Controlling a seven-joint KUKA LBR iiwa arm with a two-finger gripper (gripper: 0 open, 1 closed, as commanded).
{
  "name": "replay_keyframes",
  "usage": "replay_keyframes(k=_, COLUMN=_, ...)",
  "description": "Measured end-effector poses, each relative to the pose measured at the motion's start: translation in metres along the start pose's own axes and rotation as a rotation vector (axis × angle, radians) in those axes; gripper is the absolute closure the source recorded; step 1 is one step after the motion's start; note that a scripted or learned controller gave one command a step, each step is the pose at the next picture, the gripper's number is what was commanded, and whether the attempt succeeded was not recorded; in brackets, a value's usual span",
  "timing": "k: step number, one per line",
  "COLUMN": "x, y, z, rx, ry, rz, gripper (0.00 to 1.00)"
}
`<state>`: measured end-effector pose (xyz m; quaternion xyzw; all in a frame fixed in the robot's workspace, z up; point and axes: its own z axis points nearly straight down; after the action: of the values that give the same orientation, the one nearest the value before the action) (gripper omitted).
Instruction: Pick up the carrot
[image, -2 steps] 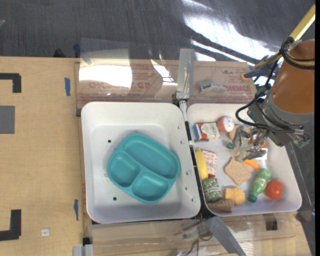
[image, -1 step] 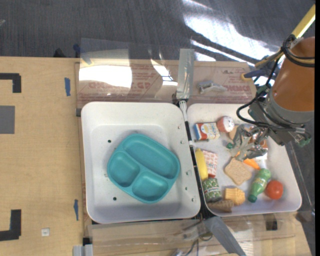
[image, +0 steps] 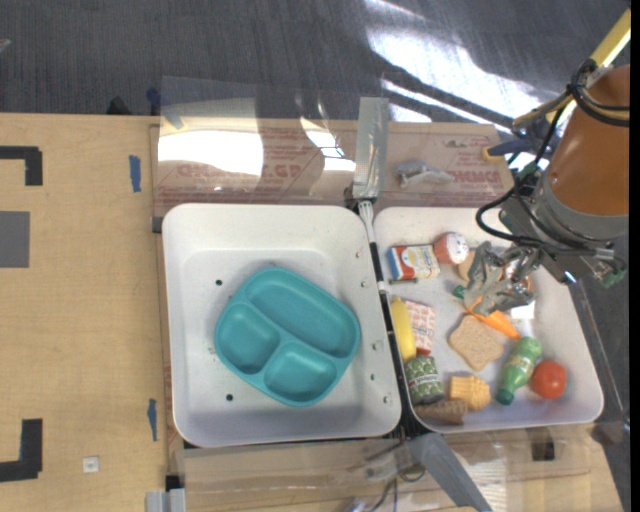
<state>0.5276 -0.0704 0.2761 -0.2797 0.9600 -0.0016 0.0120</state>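
Note:
The carrot (image: 499, 323) is a small orange piece lying in the right bin (image: 585, 345), at its middle right, just above a slice of toast (image: 476, 343). A bit of green (image: 463, 292) pokes out to its upper left, partly under the gripper. My gripper (image: 500, 282) hangs directly over the carrot's upper end, very close to it or touching it. The metal parts hide how it meets the carrot. The grey arm with its orange band (image: 598, 150) comes in from the upper right.
Crowded around the carrot are a red-and-white carton (image: 415, 262), a round toy (image: 455, 247), a yellow piece (image: 402, 328), a green bottle (image: 518, 365), a tomato (image: 548, 379) and a green can (image: 422, 378). A teal divided plate (image: 288, 335) lies in the left bin (image: 190, 250).

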Motion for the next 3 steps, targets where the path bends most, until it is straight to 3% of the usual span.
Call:
replay_keyframes(k=1, x=0.023, y=0.042, z=0.084, rx=-0.015, ry=0.024, rz=0.0, gripper=1.0)
replay_keyframes(k=2, x=0.047, y=-0.023, z=-0.056, rx=0.001, ry=0.012, rz=-0.129, gripper=1.0)
replay_keyframes(k=3, x=0.046, y=-0.021, z=-0.052, rx=-0.008, ry=0.016, rz=-0.133, gripper=0.0)
